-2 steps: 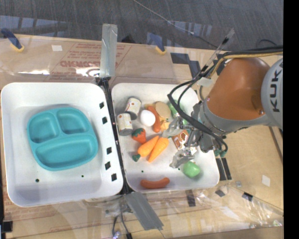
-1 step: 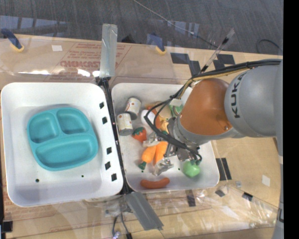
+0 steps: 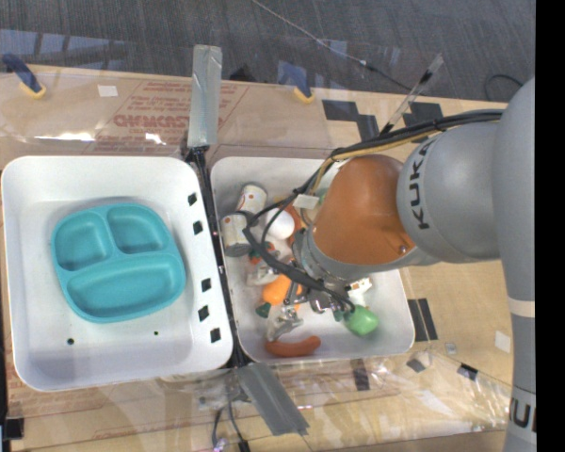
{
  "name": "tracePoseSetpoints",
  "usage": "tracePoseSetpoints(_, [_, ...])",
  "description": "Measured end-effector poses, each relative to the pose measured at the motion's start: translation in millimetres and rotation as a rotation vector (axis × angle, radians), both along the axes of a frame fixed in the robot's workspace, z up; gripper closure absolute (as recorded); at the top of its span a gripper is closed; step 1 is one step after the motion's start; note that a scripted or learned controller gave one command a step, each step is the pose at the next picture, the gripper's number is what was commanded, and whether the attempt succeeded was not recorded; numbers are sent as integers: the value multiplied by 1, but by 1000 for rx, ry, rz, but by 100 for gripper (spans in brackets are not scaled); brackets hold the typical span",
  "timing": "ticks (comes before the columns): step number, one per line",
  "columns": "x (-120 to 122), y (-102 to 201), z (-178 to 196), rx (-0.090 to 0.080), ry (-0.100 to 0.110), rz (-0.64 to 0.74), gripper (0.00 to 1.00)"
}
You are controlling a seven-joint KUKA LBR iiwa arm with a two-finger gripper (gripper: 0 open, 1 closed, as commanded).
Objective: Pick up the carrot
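in the right bin (image 3: 395,332), at the lower middle of the frame, the arm (image 3: 452,196) has its wrist bent down over a heap of toy food, and the gripper (image 3: 297,311) sits low among the pieces. the carrot (image 3: 277,290) shows as an orange lump just left of the gripper, partly covered by cables and the wrist (whether it is touched or merely beside the gripper i cannot tell). whether the fingers are open or closed i cannot tell either; the metal parts near the bin floor are too cluttered to read.

a green piece (image 3: 362,322) lies to the lower right of the gripper, a sausage (image 3: 293,347) rests near the bin's lower wall, and white pieces (image 3: 245,213) sit at its upper left. the low, steep pose looks chosen to reach the carrot in the crowd.

the left bin (image 3: 38,347) holds a teal divided plate (image 3: 119,260) lying flat. both bins sit on a worktop (image 3: 94,111) of taped cardboard under clear sheet, with dark carpet (image 3: 122,8) beyond at the top.
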State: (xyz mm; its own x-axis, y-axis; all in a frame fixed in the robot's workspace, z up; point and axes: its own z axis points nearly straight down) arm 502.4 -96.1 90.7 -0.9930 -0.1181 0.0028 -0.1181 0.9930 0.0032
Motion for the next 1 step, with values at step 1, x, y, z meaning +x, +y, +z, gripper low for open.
tracePoseSetpoints(1, [1,1,10,-1,0,7,100])
